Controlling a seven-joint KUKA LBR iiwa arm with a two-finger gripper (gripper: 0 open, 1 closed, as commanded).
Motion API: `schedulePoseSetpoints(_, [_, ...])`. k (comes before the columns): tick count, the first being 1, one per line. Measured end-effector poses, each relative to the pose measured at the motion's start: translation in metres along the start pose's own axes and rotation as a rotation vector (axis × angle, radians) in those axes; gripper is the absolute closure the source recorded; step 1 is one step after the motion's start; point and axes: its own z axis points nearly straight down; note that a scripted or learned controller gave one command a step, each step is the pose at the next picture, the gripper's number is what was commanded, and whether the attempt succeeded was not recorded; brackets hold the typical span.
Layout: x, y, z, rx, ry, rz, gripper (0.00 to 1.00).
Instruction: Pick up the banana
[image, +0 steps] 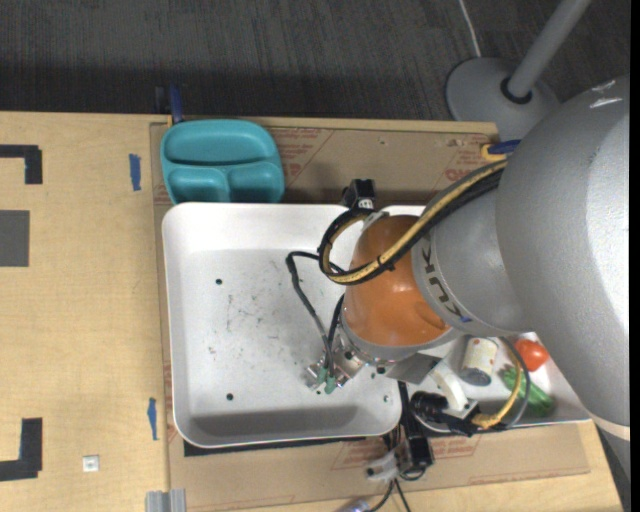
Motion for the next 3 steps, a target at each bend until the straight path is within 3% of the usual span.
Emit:
schedulePoseSetpoints(1, [0.024,0.055,0.000,-0.004,-0.006,-0.312,1.00])
schedulePoseSetpoints(3, [0.025,0.057,-0.020,-0.011,-0.009,-0.311,1.00])
